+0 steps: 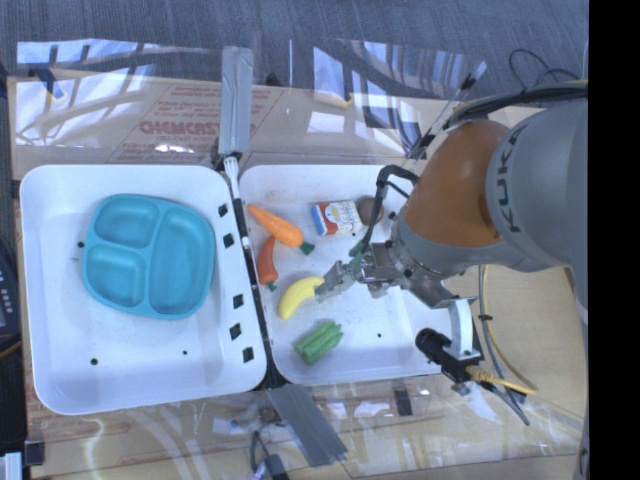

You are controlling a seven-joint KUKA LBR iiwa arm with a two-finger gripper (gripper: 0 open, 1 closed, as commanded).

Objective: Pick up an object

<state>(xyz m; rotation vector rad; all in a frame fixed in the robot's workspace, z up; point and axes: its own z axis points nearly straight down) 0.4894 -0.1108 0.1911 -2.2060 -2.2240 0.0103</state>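
The right bin (385, 353) holds several toy foods: an orange carrot (275, 225), a red pepper (266, 260), a yellow banana (297, 296), a green ridged vegetable (318, 341) and a small printed carton (336, 217). My gripper (340, 276) hangs over the middle of this bin, its tip just above and right of the banana's upper end. I see nothing held in it. The grey arm with its orange band (450, 203) covers the bin's right part.
The left bin (45, 298) holds a blue three-compartment plate (150, 255). A taped ridge (243, 268) divides the two bins. Cables and a black fitting (440, 353) trail by the right bin's lower right corner.
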